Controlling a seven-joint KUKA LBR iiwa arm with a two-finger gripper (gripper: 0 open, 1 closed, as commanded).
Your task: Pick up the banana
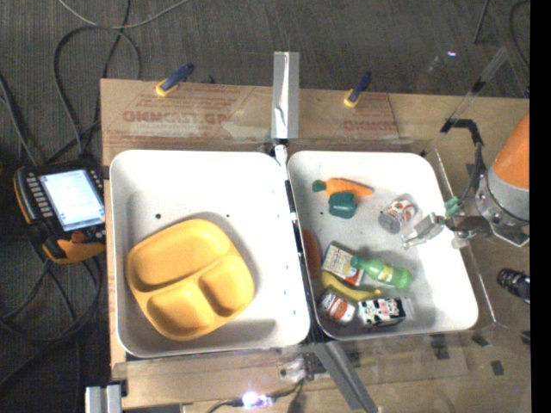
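Two white bins sit side by side on the bench: the left bin (120, 231) holds a yellow tray (191, 276) with three compartments, lying toward its 6 o'clock half, and the right bin (448, 308) holds the small items. In the right bin the banana (343, 287) lies flat toward 6 o'clock, a yellow curve partly hidden under a green bottle (379, 272) that lies across it, its cap pointing to 3 o'clock. Just at 6 o'clock of the banana are a red can (337, 307) and, beside that at 3 o'clock, a small black-and-white box (381, 311); both look to be touching or nearly touching the banana. A red strip (311, 249) lies along the bin's 9 o'clock wall. Toward 12 o'clock of the bin rest a carrot (349, 187) and, touching it at 6 o'clock, a dark green block (343, 204). A silvery can (397, 213) lies on its side at 2 o'clock of the bottle. The gripper (424, 229) reaches in from 3 o'clock, above the bin's 3 o'clock half, just beside the silvery can and well apart from the banana, at about 2 o'clock of it. Nothing is seen between its fingers; whether they are spread or closed, I cannot tell. The arm (512, 175), orange and grey, stands at the 3 o'clock edge.
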